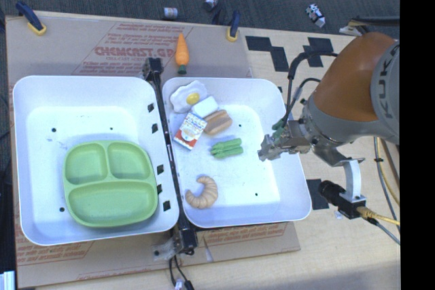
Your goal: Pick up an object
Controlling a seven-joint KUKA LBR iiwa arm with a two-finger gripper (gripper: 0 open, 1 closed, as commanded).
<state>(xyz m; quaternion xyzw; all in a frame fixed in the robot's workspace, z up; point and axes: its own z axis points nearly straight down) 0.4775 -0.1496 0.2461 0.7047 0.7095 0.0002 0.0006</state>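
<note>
My jaws (264, 151) over right bin (272, 204), near its right wall; how far open, cannot tell; nothing seen between them. Five items in this bin, all to left of my jaws: green bean pod (226, 147) nearest, hot dog (217, 122) beyond, carton (191, 129), fried egg (187, 96) farthest up, croissant (203, 191) below-left. One green divided plate (110, 182) in left bin (34, 112), well apart. One carrot (181, 51) on surface outside bins.

Bright even light, soft shadows inside the white bins (41, 95), slightly soft focus, perhaps mild glare
</note>
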